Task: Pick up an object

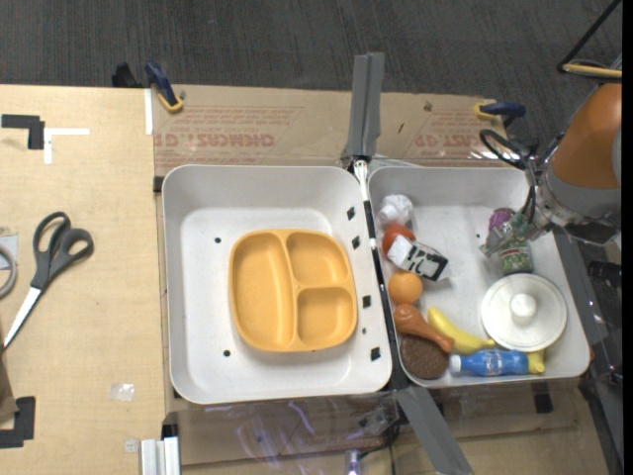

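The grey arm with the orange band [593,151] sits at the right edge of the camera view, above the far right corner of the right-hand shallow white bin [450,188]. The two-finger gripper cannot be made out, so whether it is open, shut or holding anything cannot be told. No object is picked yet, judging by how everything lies in the bin. Candidates all sit in the right bin: a crumpled purple-and-green foil packet [510,237] nearest the arm, a round white lidded container with a knob [522,310] just in front of it, a blue plastic bottle [492,363] along the near wall, a yellow banana [455,331], an orange ball [405,287], a brown drumstick-shaped toy [419,323], a dark round cookie-like disc [426,361], a white-and-black boxy item [416,258] and a crumpled white piece [397,208]. The left-hand white bin [188,265] holds only a yellow three-compartment plastic tray [293,290]. Risks: the items along the divider are touching or overlapping, so a descent there likely nudges a neighbour or pinches two at once. The foil packet looks soft and could slip or crumple. The white lid looks wide and smooth, poor for a two-finger pinch. The bottle lies against the wall and the banana, leaving little finger room.
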